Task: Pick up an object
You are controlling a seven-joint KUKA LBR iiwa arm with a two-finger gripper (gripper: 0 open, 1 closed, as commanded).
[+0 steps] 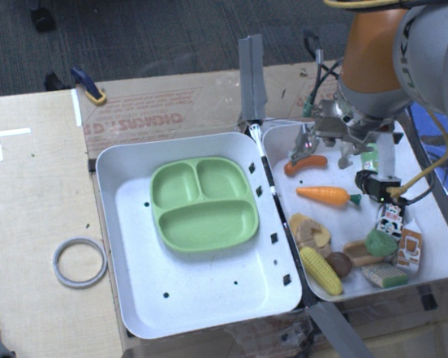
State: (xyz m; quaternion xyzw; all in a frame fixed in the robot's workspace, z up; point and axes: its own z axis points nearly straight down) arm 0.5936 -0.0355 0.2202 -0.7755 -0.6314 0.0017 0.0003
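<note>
Up in the upper right of the frame, the grey arm [402, 36] with its orange band leans over the right bin [440, 264], and its gripper [305, 145] hangs low near that bin's upper left corner. Just beside the gripper's tip, a little below it, lies a small red-orange sausage-like piece [306, 164]; whether they touch, I cannot tell. I also cannot tell how the gripper is set.

Below that piece lies a carrot [324, 194], pointing left, apart from the gripper. Lower in the bin sit a corn cob [320, 270], a tan pastry-like piece [309, 231], a green lump [381, 242] and a small carton [409, 249], all well apart from the gripper.

The left bin [142, 299] holds a green divided plate [204, 204]. On the bench at the left of the frame lies a grey ring [79, 262].
</note>
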